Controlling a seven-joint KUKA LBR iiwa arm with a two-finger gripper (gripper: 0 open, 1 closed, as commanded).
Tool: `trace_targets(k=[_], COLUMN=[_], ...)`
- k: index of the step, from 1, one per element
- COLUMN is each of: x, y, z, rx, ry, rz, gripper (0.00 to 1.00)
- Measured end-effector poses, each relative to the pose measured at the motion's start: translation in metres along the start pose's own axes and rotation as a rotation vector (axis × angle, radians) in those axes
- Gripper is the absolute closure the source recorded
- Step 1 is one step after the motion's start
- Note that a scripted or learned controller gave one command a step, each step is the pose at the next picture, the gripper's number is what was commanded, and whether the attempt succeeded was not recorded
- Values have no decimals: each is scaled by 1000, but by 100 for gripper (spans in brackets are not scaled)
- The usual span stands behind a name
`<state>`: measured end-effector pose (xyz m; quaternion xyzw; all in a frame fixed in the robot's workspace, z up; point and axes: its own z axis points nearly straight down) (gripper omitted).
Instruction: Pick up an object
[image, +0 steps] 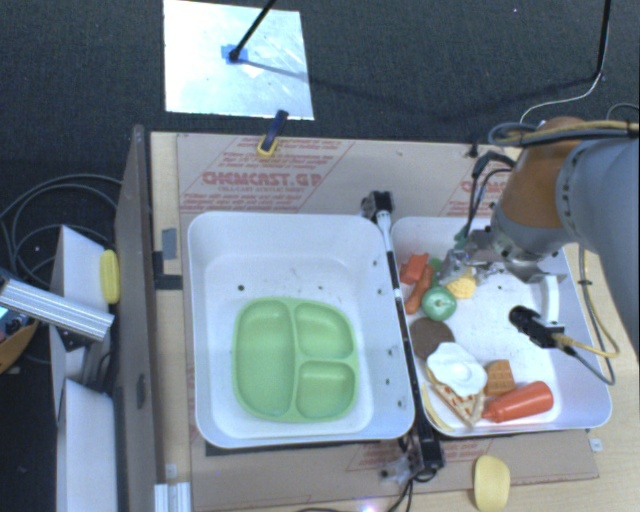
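Observation:
The right bin (590, 400) holds toy food: a green apple (438, 303), a small yellow piece (462, 288), orange carrot pieces (414, 272), a brown round patty (432, 334), a fried egg (458, 368) on a sandwich wedge (452, 402), a cracker (499, 376) and a red-orange sausage (518, 401). My gripper (462, 262) hangs low over the bin's upper left part, just above the yellow piece and the apple. A black part of the tool (530, 324) sticks out over the bin's middle.
The left bin (215, 260) carries a green divided tray (296, 358). A yellow object (490, 481) lies outside, in front of the right bin. Cables (590, 345) run along the right bin's far side. A black divider clip (379, 206) sits between the bins.

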<state>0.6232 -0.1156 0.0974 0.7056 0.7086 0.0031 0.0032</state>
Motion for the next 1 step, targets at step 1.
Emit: trace_targets(k=[1], x=[77], y=[-39], z=[-92], rx=[6], ry=[3], rz=[-5], gripper=[100])
